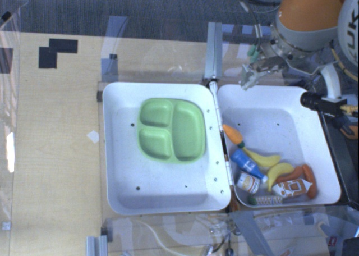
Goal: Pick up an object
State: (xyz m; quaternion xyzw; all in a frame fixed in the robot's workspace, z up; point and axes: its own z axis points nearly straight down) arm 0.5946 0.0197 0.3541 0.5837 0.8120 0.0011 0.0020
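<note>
Two shallow white bins (162, 204) sit side by side on a pale wooden bench (56, 137) against dark carpet. The left holds one smooth green sectioned plate (171, 129); the right's near corner crowds a carrot (233, 134), blue bottle (247, 162), two bananas (272, 165), a can (248, 182) and an orange bottle (294, 184). The gripper (255, 72) hovers at the far rim; whether it is released or clenched cannot be told.

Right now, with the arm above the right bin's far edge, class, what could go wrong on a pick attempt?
1. The carrot, blue bottle, bananas and orange bottle crowd one corner of the right bin; the fingers may close on two or slip between.
2. Several lie against the bin wall, which could block a finger.
3. The gripper sits far from that pile.
</note>
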